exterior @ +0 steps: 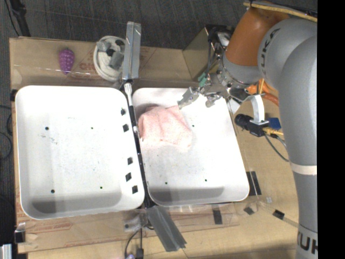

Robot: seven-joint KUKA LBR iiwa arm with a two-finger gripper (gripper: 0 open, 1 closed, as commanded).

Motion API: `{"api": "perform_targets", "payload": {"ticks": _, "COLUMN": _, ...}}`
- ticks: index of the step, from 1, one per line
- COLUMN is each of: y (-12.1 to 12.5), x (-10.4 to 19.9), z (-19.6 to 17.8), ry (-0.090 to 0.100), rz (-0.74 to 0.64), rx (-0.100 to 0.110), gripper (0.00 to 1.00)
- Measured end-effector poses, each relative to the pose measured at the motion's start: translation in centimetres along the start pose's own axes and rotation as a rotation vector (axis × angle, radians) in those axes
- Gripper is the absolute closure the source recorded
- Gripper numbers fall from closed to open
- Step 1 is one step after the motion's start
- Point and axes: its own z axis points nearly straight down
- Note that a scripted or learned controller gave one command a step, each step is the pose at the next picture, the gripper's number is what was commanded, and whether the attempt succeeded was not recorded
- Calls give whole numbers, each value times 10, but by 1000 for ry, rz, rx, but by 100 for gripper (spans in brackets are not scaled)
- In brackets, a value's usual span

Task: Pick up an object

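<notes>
Starting at your left, a small purple knobbly object (66,60) sits on the brown bench top (161,63) beyond the bins, and just right of it lies a coil of white cord (109,57) beside an upright grey metal post (131,50). Below them is the left shallow white plastic bin (32,144), its floor marked with a few dark dots. Past the divider with its black clips you come to the right shallow white plastic bin (226,166), where the pale pink crumpled cloth (164,128) lies: a soft, folded, slightly fuzzy lump resting on the floor in the bin's upper left part, close to the divider. Just above and right of the cloth's upper edge hangs the two-finger metal gripper (198,97), its fingers spread apart with nothing between them. Behind it rises the grey arm with its orange band (249,36).
</notes>
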Motion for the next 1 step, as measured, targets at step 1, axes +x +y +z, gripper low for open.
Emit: {"api": "perform_targets", "payload": {"ticks": 1, "y": 6, "x": -51, "z": 44, "ry": -2, "rz": -68, "rx": -4, "gripper": 0}}
